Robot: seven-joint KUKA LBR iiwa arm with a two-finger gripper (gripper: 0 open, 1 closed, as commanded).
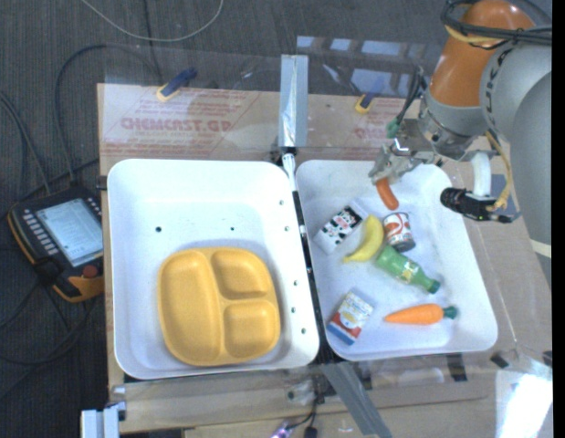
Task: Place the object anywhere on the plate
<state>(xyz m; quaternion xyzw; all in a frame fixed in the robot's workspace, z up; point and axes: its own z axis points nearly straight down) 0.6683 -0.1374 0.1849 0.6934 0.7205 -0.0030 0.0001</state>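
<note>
The fingers (pixel 392 168) hover just above the small orange item (pixel 386 193); whether they pinch it I cannot tell; grip firmly before crossing to the yellow plate (pixel 220 305)

The arm (pixel 528 71) is a thick, smooth, rounded grey casing. A glossy orange band (pixel 474 39), dome-shaped, sits just beside the grey on its left. A thin dark cable loops over the top of that band. Below the band comes a grey metal wrist ring, and from it a small gripper (pixel 392 164) of grey and dark parts (too small to make out in detail). A black cylinder (pixel 472 203) on a white bracket juts out below the grey casing.
</note>
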